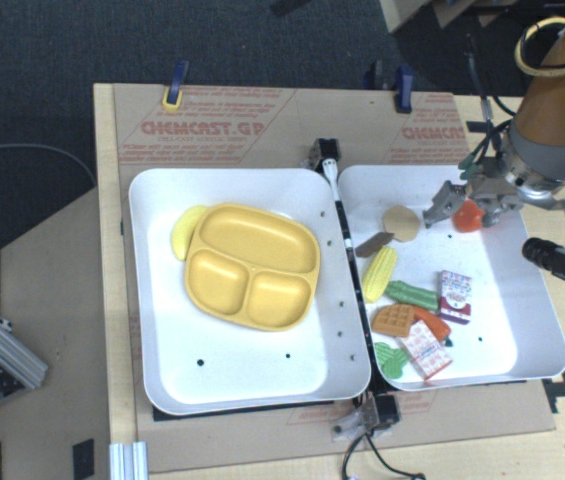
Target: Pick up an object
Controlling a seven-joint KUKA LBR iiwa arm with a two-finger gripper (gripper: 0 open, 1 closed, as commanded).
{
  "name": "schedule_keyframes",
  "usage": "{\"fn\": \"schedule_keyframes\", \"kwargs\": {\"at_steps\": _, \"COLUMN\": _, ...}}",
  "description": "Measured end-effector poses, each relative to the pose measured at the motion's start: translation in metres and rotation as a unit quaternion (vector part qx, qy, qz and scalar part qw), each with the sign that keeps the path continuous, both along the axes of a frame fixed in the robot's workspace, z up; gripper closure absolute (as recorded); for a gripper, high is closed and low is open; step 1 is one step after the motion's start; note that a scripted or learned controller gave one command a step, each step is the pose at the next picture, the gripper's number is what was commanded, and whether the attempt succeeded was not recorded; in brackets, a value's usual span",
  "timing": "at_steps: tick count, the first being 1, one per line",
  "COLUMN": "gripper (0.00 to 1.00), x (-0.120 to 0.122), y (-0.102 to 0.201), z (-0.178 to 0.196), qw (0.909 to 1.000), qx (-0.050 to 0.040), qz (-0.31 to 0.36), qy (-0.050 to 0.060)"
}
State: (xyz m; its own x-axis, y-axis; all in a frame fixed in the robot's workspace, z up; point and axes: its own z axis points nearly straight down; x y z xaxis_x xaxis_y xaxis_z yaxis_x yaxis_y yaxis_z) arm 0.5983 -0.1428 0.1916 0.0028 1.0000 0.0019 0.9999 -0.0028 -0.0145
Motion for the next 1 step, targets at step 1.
{"fn": "schedule_keyframes", "kwargs": {"at_steps": 1, "gripper": 0.00, "x": 0.0032, "y": 0.0003, "z": 0.0087, "qw": 1.0000, "qx": -0.0010, "qz": 0.001, "qy": -0.008}}
